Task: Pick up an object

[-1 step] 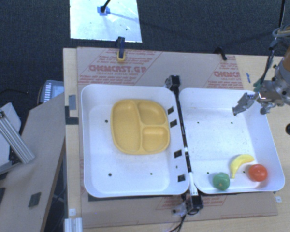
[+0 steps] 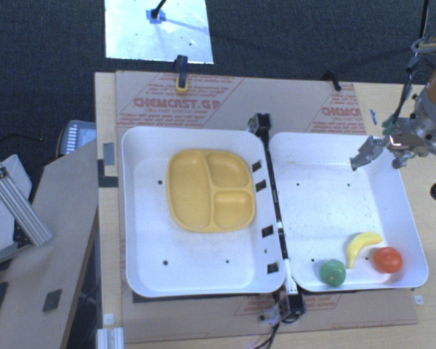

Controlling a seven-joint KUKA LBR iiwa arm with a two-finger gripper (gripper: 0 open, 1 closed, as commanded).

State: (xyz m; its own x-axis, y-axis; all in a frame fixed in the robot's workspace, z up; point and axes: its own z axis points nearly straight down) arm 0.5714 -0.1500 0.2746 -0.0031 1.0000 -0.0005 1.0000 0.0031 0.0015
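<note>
Three toy fruits lie in the near right corner of the right bin (image 2: 349, 195): a green apple (image 2: 332, 272), a yellow banana (image 2: 361, 247) and a red-orange tomato (image 2: 386, 259). My gripper (image 2: 381, 155) hangs over the far right part of that bin, well behind the fruits. Its two grey fingers are spread apart with nothing between them.
A yellow divided plate (image 2: 209, 190) rests in the left bin (image 2: 142, 217). A black divider strip (image 2: 270, 195) runs between the two bins. Cardboard lies under the bins, and a shiny metal sheet (image 2: 158, 20) sits behind the bench.
</note>
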